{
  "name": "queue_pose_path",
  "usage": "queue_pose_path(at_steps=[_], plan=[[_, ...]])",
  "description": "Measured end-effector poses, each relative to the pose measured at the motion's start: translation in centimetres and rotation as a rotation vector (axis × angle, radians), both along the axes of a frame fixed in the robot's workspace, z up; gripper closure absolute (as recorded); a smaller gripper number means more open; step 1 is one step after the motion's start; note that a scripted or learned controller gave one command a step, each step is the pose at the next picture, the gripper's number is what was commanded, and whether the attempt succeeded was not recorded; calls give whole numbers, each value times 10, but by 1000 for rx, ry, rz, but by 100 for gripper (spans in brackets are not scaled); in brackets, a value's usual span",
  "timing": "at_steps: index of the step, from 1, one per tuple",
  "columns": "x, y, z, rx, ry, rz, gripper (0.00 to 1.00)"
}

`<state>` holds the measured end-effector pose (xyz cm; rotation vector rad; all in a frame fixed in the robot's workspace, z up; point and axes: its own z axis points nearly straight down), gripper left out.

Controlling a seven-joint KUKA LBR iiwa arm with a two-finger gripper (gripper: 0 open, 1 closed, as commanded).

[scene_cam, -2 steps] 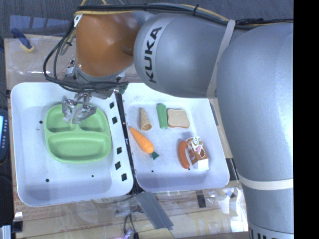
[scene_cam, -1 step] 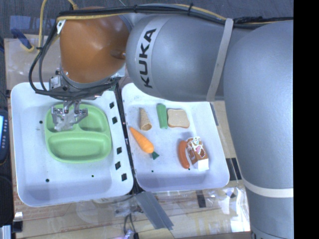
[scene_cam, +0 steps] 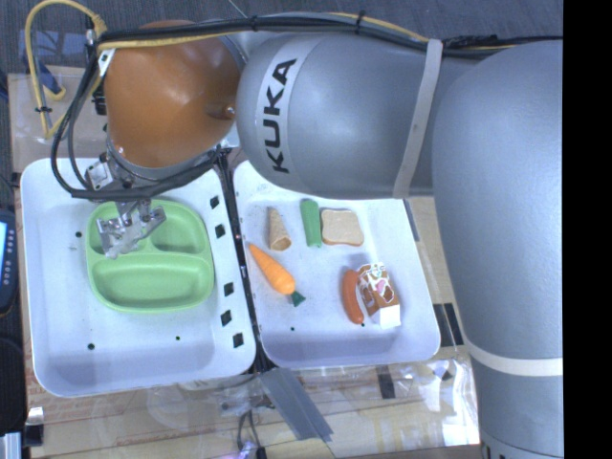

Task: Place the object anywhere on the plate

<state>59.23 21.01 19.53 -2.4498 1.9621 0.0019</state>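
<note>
A green divided plate (scene_cam: 153,280) lies in the left bin (scene_cam: 57,342). My gripper (scene_cam: 129,228) hangs over the plate's upper left compartment, its metal fingers pointing down at the plate surface. I see nothing between them. In the right bin lie an orange carrot (scene_cam: 272,269), a tan cone (scene_cam: 277,228), a green pepper stick (scene_cam: 311,222), a slice of bread (scene_cam: 341,227), a hot dog (scene_cam: 352,295) and a red and white carton (scene_cam: 380,293).
The arm's large grey body (scene_cam: 382,103) and orange band (scene_cam: 167,98) cover the top of both bins. A black divider strip (scene_cam: 234,256) runs between the bins. Yellow cable (scene_cam: 43,46) loops at the upper left.
</note>
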Motion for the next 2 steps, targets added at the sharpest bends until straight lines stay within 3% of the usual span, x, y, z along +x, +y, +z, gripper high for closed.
queue_pose_path(at_steps=[1, 2], plan=[[-8, 10, -24, -1, 3, 329, 100], [43, 7, -83, 0, 4, 400, 100]])
